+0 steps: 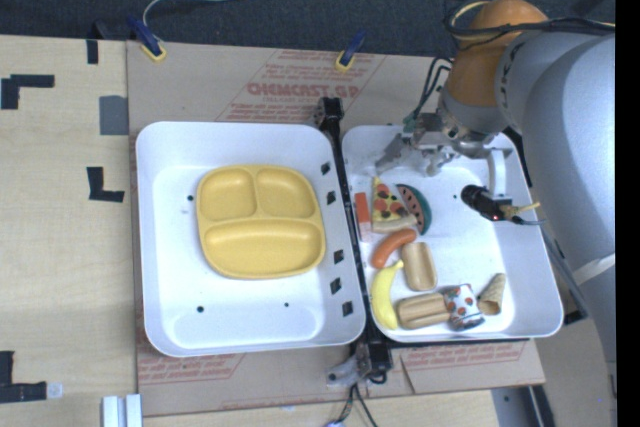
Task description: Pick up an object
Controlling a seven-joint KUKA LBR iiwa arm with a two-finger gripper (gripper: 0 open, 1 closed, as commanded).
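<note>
The arm point(560, 115) comes in from the right, its big grey body over the right bin's point(520, 245) right edge, w/ the orange band point(490, 55) above the wrist near the bin's upper part. The wrist points toward the left, and the gripper point(415, 150) sits low over the upper-left corner of this bin. If its fingers are spread or pressed together I cannot tell; nothing is seen between them.

The objects lie below the gripper, apart from it: a pizza slice point(387, 203) beside a watermelon slice point(413, 207), a sausage point(394, 246), a banana point(385, 293), two bread rolls point(419, 265), a small can point(462, 306) and a cone point(493, 292). The left bin point(165, 245) holds a yellow divided plate point(262, 220), approx. in its middle.
</note>
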